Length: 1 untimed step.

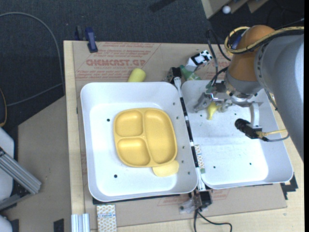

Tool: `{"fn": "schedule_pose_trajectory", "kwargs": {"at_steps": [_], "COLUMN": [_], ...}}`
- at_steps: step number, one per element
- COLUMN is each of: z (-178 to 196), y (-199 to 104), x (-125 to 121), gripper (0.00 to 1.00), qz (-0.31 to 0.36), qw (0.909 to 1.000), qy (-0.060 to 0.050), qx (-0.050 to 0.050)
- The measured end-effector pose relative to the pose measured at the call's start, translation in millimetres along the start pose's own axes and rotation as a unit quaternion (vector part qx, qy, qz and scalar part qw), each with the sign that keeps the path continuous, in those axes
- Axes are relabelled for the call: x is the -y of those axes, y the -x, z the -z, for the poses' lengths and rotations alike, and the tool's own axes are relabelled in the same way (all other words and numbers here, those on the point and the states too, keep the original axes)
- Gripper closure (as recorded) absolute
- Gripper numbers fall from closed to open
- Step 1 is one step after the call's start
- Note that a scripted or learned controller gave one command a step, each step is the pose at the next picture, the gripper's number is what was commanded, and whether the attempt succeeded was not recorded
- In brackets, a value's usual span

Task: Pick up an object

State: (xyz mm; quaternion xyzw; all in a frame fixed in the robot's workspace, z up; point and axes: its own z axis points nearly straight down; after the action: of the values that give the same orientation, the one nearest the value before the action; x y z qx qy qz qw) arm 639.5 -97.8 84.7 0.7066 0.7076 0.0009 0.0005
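- The arm (285,71) is cut off by the right edge.
- Its wrist covers the tool (212,105) from above; the finger positions cannot be made out.
- A small yellow object (211,112) under the tool is too small to identify.
- A pale yellow piece (165,169) lies partly hidden beneath the yellow divided plate (145,137).

Yellow cylinder (137,75) on the tabletop (72,105), just behind the left bin (96,178). Blue clip (91,39) at the tabletop's back edge. Grey cable (48,25) loops over dark floor (34,71).
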Motion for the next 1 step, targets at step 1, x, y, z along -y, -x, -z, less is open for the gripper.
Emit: {"fn": "schedule_pose_trajectory", "kwargs": {"at_steps": [1], "z": [10.2], "y": [0.4], "x": [-0.1], "gripper": [1.0], "qz": [0.0], "qw": [1.0], "qy": [0.0], "qx": [0.001]}}
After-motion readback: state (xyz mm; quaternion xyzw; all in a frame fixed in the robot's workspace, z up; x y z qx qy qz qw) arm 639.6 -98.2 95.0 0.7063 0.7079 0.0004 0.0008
